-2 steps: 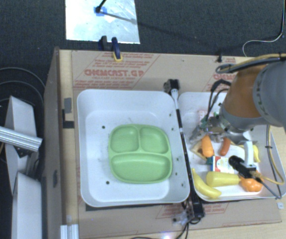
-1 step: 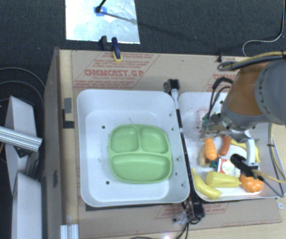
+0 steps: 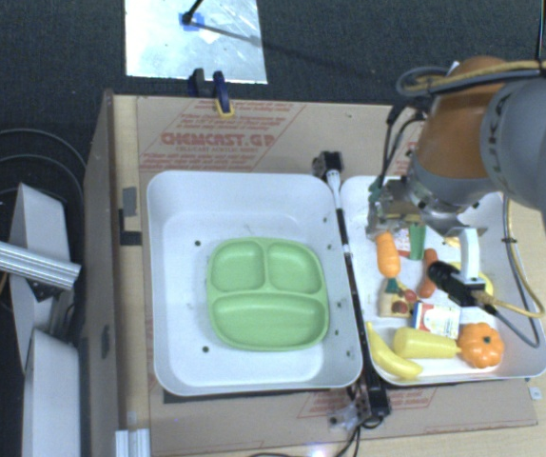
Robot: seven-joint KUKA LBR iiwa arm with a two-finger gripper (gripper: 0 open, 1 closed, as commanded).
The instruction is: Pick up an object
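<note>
Gripper (image 3: 394, 219) low in right bin (image 3: 537, 350), directly above carrot (image 3: 387, 253), finger state indeterminable; recommended: straight descent, centred on carrot, clear of banana (image 3: 392, 355).

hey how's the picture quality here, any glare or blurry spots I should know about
Camera view: soft overall, fine detail smeared; the toys in the right bin blur together. The shiny sheet at the top glares unevenly. The green tray in the left bin is evenly lit, with faint shadow. The arm shades the gripper area.
</note>
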